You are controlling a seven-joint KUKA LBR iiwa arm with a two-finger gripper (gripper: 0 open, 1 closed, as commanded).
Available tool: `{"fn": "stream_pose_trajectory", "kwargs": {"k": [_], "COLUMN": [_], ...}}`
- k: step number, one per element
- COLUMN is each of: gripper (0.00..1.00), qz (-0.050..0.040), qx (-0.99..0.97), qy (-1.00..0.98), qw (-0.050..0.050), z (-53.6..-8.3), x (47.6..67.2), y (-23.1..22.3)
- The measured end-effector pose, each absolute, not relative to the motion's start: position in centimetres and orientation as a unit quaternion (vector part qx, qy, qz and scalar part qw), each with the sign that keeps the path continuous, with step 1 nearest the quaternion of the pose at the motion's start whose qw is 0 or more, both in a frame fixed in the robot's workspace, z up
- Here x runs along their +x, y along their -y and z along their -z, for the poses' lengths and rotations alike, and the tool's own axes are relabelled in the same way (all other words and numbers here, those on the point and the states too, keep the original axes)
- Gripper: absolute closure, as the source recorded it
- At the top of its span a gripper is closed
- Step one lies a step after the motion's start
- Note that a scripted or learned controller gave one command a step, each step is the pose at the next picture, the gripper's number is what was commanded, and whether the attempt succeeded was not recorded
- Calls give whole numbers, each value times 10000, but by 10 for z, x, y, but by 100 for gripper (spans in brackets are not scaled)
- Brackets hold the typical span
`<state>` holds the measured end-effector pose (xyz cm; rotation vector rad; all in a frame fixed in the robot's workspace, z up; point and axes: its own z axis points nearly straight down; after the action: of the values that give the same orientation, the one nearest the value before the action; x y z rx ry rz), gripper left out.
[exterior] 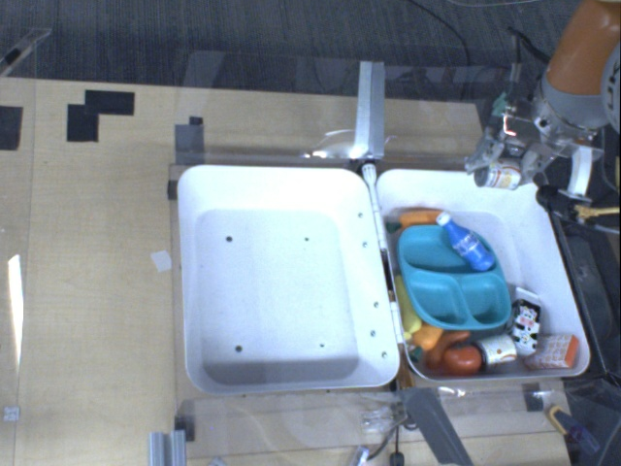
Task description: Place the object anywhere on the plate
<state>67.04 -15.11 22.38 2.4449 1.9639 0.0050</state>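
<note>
Up at the far right corner of your right-hand shallow white plastic bin (543, 223), the grey arm with its orange band (580, 42) hangs its two-finger gripper (497, 168) just above the bin's back rim. You can see a small pale cylindrical container with a dark band (503, 177) sitting at the fingertips, lying roughly sideways; it looks to be pinched between the fingers, which stand only as far apart as that little cylinder allows, though the view is too coarse for you to make out each pad cleanly. Lower in the same bin lies the turquoise divided plastic plate (456, 282), with one long compartment at the top and two smaller ones nearer you. A small clear bottle with a blue label and white cap (466, 243) rests tilted across the plate's upper compartment, cap pointing up-left. Just behind the plate you'll spot an orange rounded item (419, 217) peeking out. Along the near edge of that bin sits a cluster: a yellow piece (411, 320) beside the plate's left edge, a red rounded object (462, 358), a small silver can (499, 349), a black-and-white patterned item (525, 323), and a reddish packet (557, 351) in the near right corner. Your left-hand shallow white plastic bin (277, 280) lies just beside the right one, the two sharing a metal divider rail (372, 115).
</note>
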Motion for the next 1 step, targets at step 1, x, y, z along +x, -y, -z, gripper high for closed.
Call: {"fn": "stream_pose_trajectory", "kwargs": {"k": [1], "gripper": [100], "qz": [-24], "qx": [7315], "qy": [-6818], "qw": [43], "z": [-348], "x": [639], "y": [187]}}
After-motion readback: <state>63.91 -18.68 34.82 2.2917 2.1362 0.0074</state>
